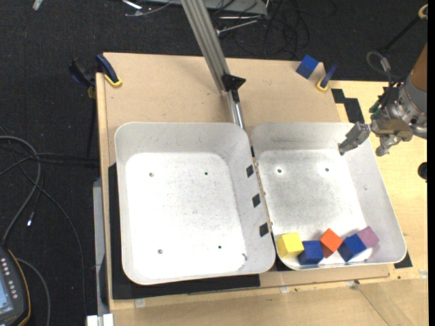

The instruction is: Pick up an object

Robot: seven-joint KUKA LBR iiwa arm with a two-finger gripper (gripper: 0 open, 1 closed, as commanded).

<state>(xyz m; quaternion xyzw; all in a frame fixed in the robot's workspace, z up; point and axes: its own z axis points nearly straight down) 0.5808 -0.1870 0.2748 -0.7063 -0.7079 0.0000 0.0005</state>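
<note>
gripper [368, 141] spread wide, holding nothing

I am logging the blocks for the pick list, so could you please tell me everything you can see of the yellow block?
The yellow block is a small cube, plain bright yellow, with a matte look that could be wood or foam. It rests flat on the floor of the right bin, at the near edge toward the bin's left corner. It is the leftmost of a row of blocks, and a blue block sits against its right side. The tool is far from it, over the bin's far right corner.
</note>
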